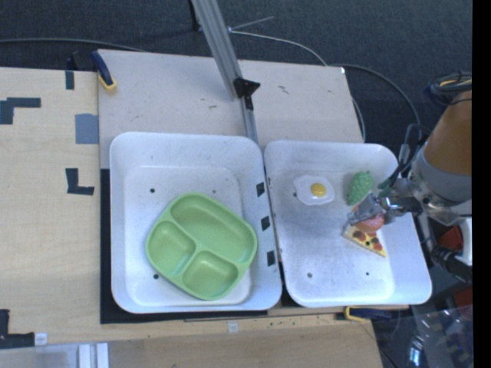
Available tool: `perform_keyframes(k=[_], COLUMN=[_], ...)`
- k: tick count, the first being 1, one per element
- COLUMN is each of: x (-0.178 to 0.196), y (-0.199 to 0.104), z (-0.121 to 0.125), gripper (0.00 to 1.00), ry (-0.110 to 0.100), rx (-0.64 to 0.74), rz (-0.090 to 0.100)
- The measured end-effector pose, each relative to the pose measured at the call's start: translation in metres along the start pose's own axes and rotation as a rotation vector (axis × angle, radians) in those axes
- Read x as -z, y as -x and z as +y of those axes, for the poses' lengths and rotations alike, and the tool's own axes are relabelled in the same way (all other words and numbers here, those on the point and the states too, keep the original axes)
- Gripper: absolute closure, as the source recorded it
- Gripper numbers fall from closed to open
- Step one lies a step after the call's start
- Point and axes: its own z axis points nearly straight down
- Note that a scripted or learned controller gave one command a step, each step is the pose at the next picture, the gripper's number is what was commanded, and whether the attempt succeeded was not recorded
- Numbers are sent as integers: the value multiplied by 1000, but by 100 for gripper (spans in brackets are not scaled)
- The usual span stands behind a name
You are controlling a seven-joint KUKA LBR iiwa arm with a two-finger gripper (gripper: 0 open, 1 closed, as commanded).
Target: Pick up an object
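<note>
the pincer (371, 210) sits low over the pizza slice (367, 240), its opening impossible to tell; nothing looks lifted yet, so the pickup remains.

I note two white bins (330, 286) of scuffed, matt-looking plastic, a smooth green plastic divided plate (201, 246) with slight sheen, a pale wood-grain bench top (38, 228), and a brushed metal rail (216, 29).

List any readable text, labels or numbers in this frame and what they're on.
None readable.
Green divided plate: plain, no marks.
Fried egg toy, pizza slice toy, green leafy toy: no lettering.
Dark tape pieces on the wooden bench: shapes, not characters.
</note>
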Motion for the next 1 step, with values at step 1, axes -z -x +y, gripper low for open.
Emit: perform_keyframes(k=[1], x=[45], y=[0], z=[1], gripper=[100], ry=[-1], rx=[0], rz=[0])
